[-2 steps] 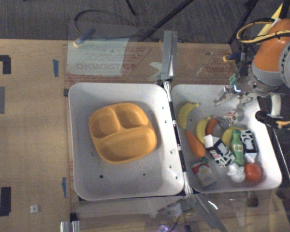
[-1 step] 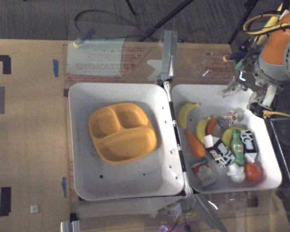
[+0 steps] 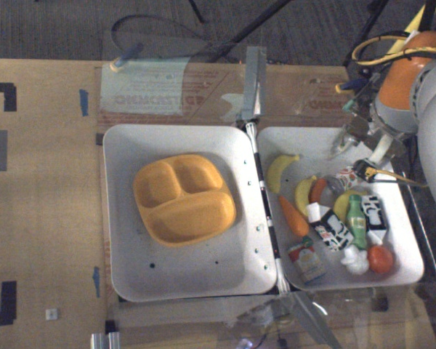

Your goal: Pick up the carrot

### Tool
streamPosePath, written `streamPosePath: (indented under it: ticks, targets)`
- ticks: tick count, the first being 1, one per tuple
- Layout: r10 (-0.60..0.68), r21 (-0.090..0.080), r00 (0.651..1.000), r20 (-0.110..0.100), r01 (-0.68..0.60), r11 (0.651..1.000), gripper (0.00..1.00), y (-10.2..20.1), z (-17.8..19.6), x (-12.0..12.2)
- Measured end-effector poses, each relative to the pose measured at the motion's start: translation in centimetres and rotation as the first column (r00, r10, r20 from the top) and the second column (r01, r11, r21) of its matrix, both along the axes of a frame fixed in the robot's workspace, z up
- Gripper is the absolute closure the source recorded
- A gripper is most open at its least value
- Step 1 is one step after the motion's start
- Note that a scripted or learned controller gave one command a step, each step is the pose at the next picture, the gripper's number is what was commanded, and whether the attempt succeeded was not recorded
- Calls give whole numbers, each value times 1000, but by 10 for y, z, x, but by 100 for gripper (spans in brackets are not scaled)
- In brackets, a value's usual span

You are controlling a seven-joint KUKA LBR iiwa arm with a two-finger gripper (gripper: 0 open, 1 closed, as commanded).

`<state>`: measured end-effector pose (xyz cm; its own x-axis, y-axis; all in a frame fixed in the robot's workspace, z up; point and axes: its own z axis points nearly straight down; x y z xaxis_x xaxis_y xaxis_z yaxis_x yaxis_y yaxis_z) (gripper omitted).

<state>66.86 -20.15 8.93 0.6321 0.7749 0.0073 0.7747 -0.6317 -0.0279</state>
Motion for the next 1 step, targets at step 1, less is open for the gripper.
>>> streamPosePath:
  ticks: [1]
  targets:
    - [-370, -10, 929, 24, 370, 929, 0, 0, 0, -17]
